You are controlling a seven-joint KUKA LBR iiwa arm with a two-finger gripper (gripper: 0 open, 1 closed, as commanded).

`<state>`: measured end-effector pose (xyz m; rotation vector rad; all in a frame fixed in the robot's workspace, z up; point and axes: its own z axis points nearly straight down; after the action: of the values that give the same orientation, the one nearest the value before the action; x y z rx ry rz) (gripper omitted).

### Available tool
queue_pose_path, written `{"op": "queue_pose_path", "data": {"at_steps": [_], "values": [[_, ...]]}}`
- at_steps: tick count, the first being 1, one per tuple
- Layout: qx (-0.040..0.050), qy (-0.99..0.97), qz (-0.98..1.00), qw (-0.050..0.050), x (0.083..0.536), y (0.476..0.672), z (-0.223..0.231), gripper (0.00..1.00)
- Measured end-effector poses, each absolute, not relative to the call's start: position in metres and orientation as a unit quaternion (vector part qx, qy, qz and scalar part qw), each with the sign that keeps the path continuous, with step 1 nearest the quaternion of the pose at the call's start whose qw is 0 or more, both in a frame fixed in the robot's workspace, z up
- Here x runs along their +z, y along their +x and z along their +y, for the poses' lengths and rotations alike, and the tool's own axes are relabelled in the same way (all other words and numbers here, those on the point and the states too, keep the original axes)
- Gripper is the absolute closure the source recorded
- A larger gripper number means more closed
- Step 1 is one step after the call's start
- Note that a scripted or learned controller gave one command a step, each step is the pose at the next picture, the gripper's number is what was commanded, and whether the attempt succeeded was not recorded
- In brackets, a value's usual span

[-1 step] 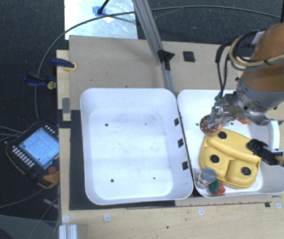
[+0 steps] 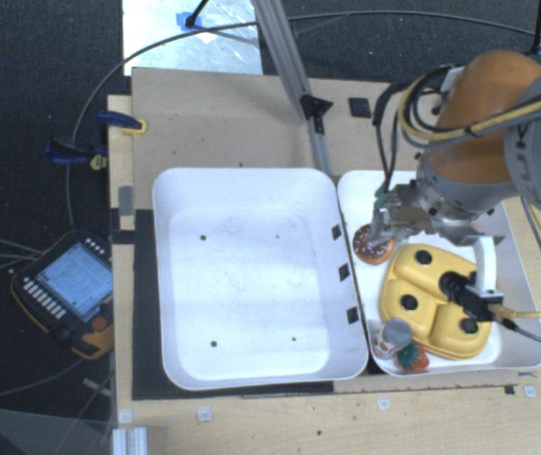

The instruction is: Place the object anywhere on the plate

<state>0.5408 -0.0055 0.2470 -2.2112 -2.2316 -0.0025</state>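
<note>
**Pincer above the doughnut in the right bin**

My grey arm with its orange band [image 2: 483, 112] enters from the right of the frame and reaches over the right shallow white bin [image 2: 526, 354]. My two-finger pincer [image 2: 381, 227] points down at the upper left part of that bin. Its tips stand directly over a small round doughnut with brown icing and sprinkles [image 2: 372, 247]. I cannot tell how far the pincer is spread, nor whether it touches the doughnut.

The doughnut lies near the bin's left wall. Just beside it, lower right, sits a yellow moulded plastic plate with dark round spots [image 2: 431, 301]. A small grey cup-shaped item [image 2: 395, 332] and a red-and-green toy piece [image 2: 410, 354] lie in the bin's lower left corner.

The left shallow white bin [image 2: 246, 278] occupies the centre of the frame.
</note>
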Motion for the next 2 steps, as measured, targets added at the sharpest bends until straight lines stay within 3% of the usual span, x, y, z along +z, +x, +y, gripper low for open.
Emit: {"op": "queue_pose_path", "data": {"at_steps": [2], "values": [[-0.0002,-0.704,-0.71,0.001,0.222,0.517,0.097,1.0]]}}
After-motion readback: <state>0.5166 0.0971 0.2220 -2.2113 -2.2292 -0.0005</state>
